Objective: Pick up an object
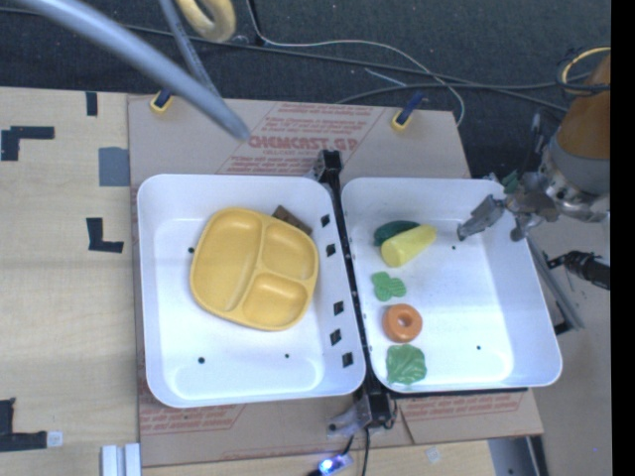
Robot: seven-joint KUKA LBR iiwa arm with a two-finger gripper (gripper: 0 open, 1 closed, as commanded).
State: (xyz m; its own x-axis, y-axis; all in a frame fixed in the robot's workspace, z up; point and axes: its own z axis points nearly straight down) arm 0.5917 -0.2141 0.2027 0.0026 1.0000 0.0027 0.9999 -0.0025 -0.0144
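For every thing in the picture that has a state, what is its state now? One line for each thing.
Yellow plastic divided plate: right side up, lying flat in the left bin, covering part of a dark object.
Orange ring-shaped toy donut: lying flat in the right bin.
Yellow toy corn cob: on its side.
End effector: open, holding nothing.

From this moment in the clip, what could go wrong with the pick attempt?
1. The gripper sits at the right bin's upper right, apart from the toys clustered along its left side, so a straight descent would likely close on nothing.
2. The yellow piece lies against the dark green piece; a grasp there may catch both or knock one aside.
3. The orange ring and green leaf lie flat and close together, so fingers may slide off.
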